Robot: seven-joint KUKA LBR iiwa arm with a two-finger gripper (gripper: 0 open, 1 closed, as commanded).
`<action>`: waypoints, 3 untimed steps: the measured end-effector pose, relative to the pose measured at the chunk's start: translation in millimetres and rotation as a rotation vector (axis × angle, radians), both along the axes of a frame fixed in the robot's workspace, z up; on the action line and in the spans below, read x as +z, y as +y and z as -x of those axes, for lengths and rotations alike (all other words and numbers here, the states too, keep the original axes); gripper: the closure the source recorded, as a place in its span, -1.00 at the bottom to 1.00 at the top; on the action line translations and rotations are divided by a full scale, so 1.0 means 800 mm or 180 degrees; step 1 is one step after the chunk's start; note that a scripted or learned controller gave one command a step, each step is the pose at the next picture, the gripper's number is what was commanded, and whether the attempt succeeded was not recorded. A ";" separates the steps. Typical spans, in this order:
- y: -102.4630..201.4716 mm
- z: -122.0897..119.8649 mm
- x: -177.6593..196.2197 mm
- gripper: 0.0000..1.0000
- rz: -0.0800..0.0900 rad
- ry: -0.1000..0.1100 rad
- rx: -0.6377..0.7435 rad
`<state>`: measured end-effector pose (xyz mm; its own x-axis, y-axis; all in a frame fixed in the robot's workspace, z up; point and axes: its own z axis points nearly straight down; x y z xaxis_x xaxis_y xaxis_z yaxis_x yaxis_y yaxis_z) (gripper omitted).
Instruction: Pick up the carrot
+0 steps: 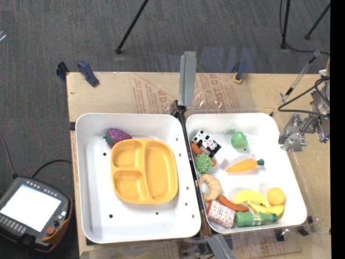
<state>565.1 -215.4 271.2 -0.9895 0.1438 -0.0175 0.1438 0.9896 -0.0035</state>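
From above, the carrot [243, 165] lies flat in the right bin [280, 144], mid-bin, apart from the green ball [239, 140] and the banana [250, 198]. The gripper [295, 135] hangs just outside the bin's right rim, holding nothing; its opening cannot be told. The approach seems not yet begun: next it must travel left over the carrot and descend.

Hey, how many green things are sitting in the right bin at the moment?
3. A green apple near the back, a bumpy green piece by the left wall, and a green bottle lying at the front. The pile may hide more.
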 end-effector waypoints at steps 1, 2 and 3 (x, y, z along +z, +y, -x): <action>0.002 0.003 -0.010 -1.00 -0.0020 0.0044 0.0003; 0.053 -0.008 -0.162 -1.00 -0.0035 0.0083 0.0567; 0.123 -0.036 -0.234 -1.00 -0.0031 0.0070 0.0706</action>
<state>593.7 -117.3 84.0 -0.9970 -0.0775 0.0049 -0.0775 0.9970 0.0054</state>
